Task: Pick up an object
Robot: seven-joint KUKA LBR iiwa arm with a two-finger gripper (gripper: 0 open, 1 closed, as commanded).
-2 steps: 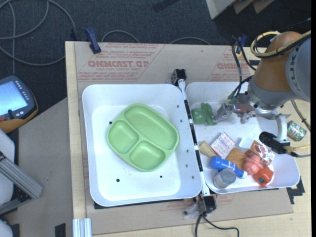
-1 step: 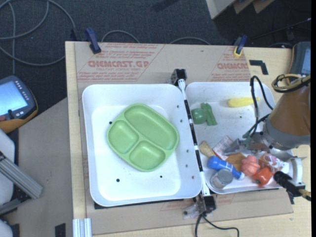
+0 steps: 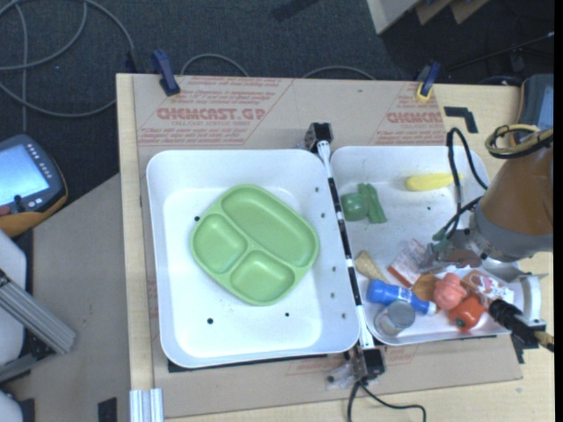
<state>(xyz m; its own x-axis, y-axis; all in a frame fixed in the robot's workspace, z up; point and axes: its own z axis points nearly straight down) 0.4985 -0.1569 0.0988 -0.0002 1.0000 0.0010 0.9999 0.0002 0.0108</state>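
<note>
red "chemcast gp" lettering is showing twice on the bench [image 3: 220,112] at twelve o'clock. the end effector [image 3: 449,255] is dipping into the right bin [image 3: 387,161] at three o'clock, over the clutter of objects [image 3: 440,293]; i cannot tell its opening, the arm [image 3: 519,200] is covering it.

Dark carpet floor [image 3: 79,33], loose cables [image 3: 53,16]

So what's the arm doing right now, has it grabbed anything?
Gripper low in right bin, over the toy pile. Grab unconfirmed. Green plate in left bin.
</note>
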